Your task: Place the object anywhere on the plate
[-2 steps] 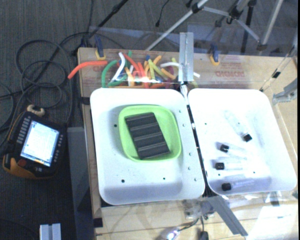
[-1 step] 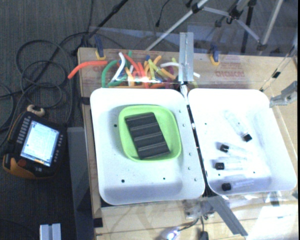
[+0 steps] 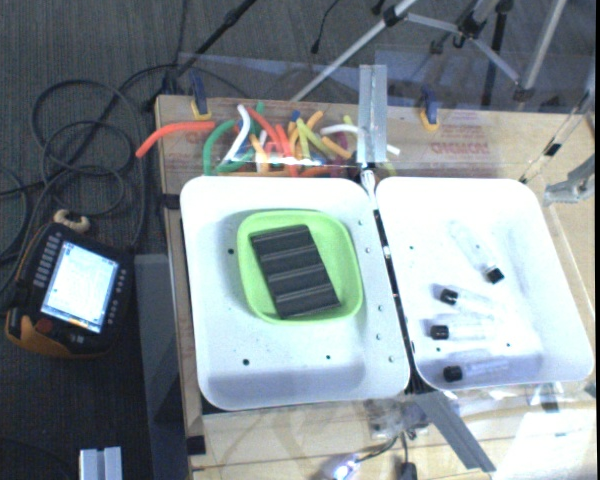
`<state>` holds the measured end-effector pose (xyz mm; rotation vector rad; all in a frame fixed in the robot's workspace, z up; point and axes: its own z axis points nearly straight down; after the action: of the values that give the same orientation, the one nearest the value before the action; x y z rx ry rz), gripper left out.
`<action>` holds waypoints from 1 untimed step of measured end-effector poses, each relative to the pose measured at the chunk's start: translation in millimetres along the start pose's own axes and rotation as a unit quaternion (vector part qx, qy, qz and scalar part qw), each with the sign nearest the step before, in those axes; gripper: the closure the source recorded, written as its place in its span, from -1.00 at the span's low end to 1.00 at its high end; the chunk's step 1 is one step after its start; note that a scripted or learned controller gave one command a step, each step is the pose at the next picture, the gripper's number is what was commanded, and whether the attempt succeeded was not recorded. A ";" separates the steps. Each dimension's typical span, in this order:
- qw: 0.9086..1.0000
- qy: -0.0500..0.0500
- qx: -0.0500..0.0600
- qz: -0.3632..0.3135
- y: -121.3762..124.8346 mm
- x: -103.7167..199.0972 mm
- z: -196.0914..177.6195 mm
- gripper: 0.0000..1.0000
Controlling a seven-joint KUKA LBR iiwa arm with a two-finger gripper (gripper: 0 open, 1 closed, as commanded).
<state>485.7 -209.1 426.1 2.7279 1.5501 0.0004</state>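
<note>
Wooden bench [image 3: 280,438] — two white bins [image 3: 280,368] and coloured tubes [image 3: 270,140] rest on it.

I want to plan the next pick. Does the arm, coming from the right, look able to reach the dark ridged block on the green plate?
Probably yes. The dark ridged block lies flat and uncovered on the green plate in the left bin, with nothing above it. The arm must cross the right bin, whose small clear tubes lie low.

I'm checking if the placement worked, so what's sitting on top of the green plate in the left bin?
A dark ribbed rectangular block lies on the green plate, covering most of its middle. The plate's surface beneath the block is hidden.
</note>
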 end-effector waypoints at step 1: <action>0.998 0.000 0.001 0.062 2.2 -5.5 -7.5 -1.00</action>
<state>484.7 -214.9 433.6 2.8207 1.3789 -0.0026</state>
